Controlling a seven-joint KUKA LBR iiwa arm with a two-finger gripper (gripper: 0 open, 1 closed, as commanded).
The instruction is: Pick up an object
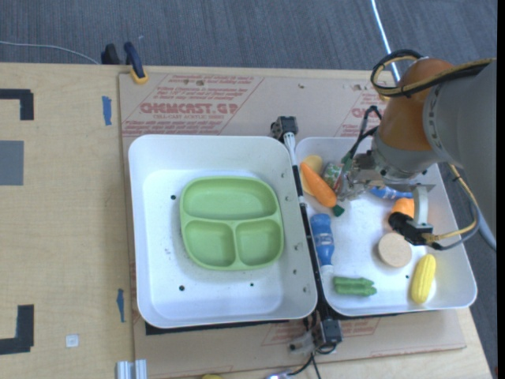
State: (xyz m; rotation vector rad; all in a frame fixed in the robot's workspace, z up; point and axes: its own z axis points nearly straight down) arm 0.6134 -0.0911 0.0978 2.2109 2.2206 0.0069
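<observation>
Pincer [357,181] hovering in right bin [461,287], jaw state impossible to tell. Carrot [318,185] lying just left of me, long axis diagonal toward lower right; am lining up.

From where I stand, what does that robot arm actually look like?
The arm is thick, rounded and grey, with an orange band above the wrist. Black cables loop around the band. The tool at its end is a dark, metallic cluster with wiring.
</observation>
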